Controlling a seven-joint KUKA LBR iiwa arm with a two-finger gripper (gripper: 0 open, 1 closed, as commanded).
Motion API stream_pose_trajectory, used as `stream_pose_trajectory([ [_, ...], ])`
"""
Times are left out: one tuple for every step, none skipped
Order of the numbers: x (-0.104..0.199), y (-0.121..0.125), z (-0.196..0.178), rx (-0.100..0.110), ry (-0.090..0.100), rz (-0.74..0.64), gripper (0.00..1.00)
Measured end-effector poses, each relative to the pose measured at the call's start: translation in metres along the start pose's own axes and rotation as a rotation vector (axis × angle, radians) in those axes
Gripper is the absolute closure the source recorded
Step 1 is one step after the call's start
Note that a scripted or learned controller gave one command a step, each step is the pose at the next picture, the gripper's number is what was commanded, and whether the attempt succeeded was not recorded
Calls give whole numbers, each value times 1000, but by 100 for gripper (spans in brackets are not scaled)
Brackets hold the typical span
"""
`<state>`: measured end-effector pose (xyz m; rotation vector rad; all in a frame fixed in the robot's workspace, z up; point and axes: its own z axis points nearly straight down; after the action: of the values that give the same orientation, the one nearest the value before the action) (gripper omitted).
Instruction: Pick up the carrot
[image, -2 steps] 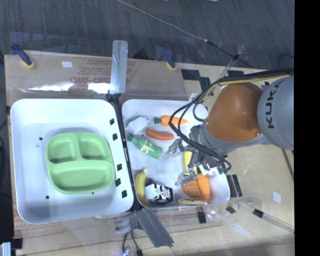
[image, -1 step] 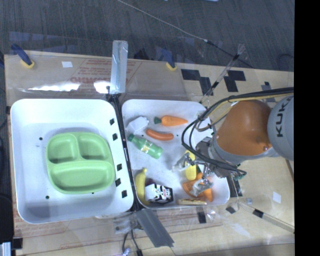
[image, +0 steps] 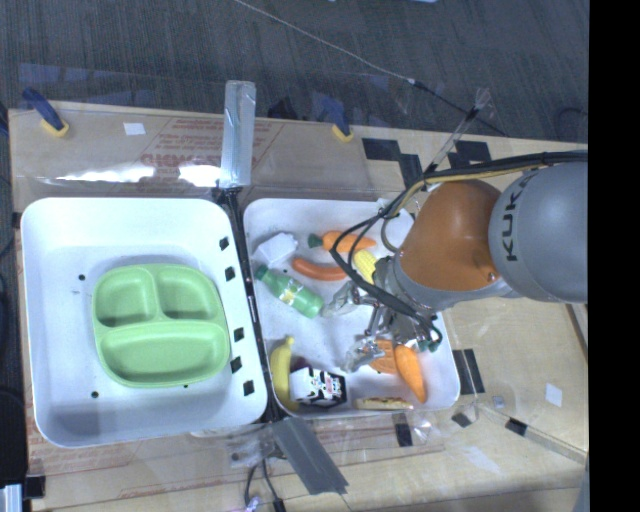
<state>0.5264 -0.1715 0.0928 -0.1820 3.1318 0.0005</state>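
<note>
An orange carrot (image: 408, 371) lies in the right bin (image: 300, 216) near its front right corner, pointing toward the front. My gripper (image: 384, 342) hangs low over the carrot's upper end, under the orange wrist band (image: 450, 240), and part of that end is hidden by it. A second orange carrot-like piece with a green top (image: 340, 241) lies at the back of the bin, and a long orange-red piece (image: 318, 268) lies just in front of it.
The right bin also holds a green bottle (image: 291, 291), corn (image: 365, 265), a banana (image: 281, 368), a black-and-white pack (image: 322, 386), a white crumpled item (image: 275, 245) and a bun (image: 385, 403). The left bin (image: 40, 300) holds a green divided plate (image: 158, 323).
</note>
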Motion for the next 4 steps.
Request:
stream_pose_trajectory([
  [-42,-33,-1,1,0,278,0],
  [-104,-53,3,1,26,404,0],
  [-110,-51,5,-4,46,557,0],
  [-118,-28,-40,2,4,810,0],
])
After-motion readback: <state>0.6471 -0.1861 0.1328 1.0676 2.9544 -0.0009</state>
